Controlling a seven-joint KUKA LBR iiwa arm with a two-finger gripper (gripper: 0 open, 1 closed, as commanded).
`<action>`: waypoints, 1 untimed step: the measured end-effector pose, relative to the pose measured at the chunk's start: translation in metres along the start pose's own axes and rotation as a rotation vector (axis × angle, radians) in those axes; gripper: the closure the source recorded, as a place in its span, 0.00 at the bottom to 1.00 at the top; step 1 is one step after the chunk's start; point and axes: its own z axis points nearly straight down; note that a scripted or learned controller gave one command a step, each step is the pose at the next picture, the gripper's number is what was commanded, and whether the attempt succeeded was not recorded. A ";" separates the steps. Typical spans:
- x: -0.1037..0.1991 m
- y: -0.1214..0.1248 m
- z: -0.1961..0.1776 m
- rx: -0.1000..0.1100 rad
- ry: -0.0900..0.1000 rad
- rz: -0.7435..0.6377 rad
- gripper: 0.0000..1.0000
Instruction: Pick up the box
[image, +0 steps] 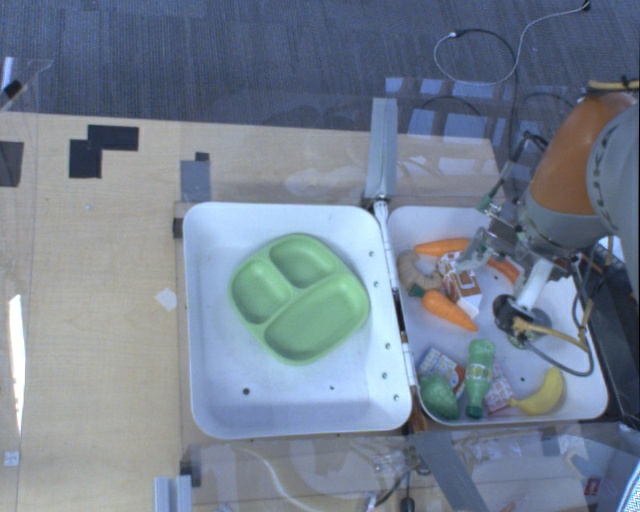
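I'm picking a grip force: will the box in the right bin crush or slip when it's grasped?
The box looks like a small printed carton, so it is probably light and may dent under a hard squeeze. Its flat faces should grip well and it won't roll. It lies against a carrot, with the gripper beside it, so a push would likely nudge the carrot too.

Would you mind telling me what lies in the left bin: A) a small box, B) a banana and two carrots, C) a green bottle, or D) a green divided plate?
D: the green divided plate lies alone in the left bin, while the food items sit in the right bin.
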 end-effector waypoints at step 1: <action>-0.034 -0.019 0.081 -0.003 0.002 0.122 0.00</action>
